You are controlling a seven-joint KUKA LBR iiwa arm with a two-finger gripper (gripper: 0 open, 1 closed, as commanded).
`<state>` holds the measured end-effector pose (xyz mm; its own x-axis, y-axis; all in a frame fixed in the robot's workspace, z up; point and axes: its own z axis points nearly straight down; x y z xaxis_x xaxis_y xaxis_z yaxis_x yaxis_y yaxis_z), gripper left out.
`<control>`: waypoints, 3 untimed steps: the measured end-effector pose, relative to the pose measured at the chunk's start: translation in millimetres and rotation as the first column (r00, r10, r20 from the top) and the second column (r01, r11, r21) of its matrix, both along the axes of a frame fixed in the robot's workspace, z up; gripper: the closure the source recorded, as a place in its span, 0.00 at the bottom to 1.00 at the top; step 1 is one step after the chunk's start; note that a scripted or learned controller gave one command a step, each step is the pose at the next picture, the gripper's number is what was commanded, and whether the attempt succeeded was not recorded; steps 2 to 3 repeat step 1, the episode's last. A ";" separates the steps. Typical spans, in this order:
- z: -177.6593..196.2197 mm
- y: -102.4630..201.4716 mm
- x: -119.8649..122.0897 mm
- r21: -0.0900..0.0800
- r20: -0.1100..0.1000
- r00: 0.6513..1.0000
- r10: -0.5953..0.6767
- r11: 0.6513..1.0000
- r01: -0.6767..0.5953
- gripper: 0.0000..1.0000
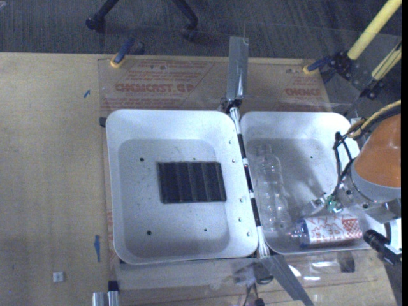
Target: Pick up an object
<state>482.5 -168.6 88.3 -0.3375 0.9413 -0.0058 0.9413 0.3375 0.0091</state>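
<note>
The right bin holds a clear plastic bottle, lying lengthwise along its left wall. A red and white patterned can lies on its side by the bin's front wall. A dark ribbed rectangular pad lies flat in the middle of the left bin. The arm's orange band hangs over the right bin's right side. My gripper is low in that bin, just above the patterned can and to the right of the bottle. The wrist hides much of it.
A metal divider post stands behind the seam between the bins. Cables loop off the wrist over the right bin's far right corner. A yellow-handled clamp sits at the back right.
</note>
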 end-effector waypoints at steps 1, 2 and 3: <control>-0.4 -2.8 19.7 0.003 -0.004 0.958 -0.287 0.958 0.287 0.00; -0.4 -2.8 19.7 0.003 -0.004 0.958 -0.287 0.958 0.287 0.00; -0.4 -2.8 19.7 0.003 -0.004 0.958 -0.287 0.958 0.287 0.00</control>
